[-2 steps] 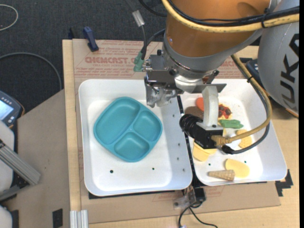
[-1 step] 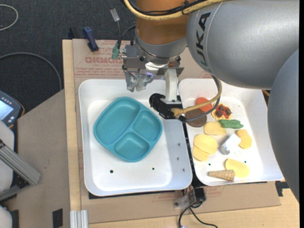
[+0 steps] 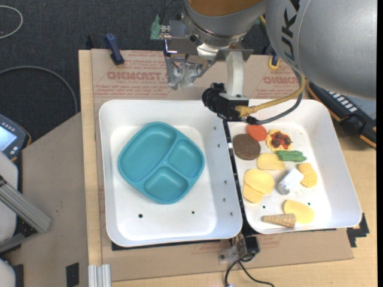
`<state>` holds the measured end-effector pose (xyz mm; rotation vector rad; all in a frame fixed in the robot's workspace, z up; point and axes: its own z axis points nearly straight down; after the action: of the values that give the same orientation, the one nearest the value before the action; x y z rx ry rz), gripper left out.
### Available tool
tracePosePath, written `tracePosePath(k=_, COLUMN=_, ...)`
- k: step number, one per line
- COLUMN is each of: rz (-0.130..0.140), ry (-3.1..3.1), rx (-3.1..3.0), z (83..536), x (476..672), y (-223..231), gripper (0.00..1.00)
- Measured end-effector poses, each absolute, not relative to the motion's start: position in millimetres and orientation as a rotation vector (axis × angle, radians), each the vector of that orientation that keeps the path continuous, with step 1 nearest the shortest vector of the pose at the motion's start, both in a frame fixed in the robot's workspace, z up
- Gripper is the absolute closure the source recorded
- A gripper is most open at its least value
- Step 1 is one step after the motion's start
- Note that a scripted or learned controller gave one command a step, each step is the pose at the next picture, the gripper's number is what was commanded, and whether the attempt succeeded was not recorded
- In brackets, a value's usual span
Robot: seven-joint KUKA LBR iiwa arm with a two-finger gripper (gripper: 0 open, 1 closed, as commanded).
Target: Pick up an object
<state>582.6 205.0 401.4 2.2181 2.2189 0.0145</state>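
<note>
Camera view: my pincer (image 3: 182, 73) hangs under the orange-banded wrist, above the brown cardboard sheet (image 3: 134, 70) just past the far rim of the view-left shallow white bin (image 3: 114, 178). It's blurred, so I can't tell whether it's released or clenched, and I see nothing in it.

Nearest below it, a teal three-compartment plastic plate (image 3: 160, 162) lies flat mid-bin, the sole item there.

The view-right white bin (image 3: 335, 160) holds the pickable stuff, all well apart from my pincer:
- brown round disc (image 3: 246, 146) near the divider, with a small red-orange piece (image 3: 257, 132) just behind it
- red-and-yellow pizza-like piece (image 3: 279, 140), with a green pod (image 3: 291, 156) beside it
- pale yellow lump (image 3: 258, 184) touching a small grey-white cylinder (image 3: 289, 181)
- tan waffle cone (image 3: 279, 220) lying at the near rim

A blue clamp (image 3: 114, 48) sits at the cardboard's far-left corner.
</note>
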Motion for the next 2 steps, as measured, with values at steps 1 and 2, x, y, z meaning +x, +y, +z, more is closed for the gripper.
tracePosePath(k=1, rz=0.009, ry=2.225, rx=2.216, z=432, x=549.2, y=225, gripper=1.00)
tracePosePath(k=2, rz=0.025, ry=2.224, rx=2.214, z=544, x=488.6, y=224, gripper=1.00)
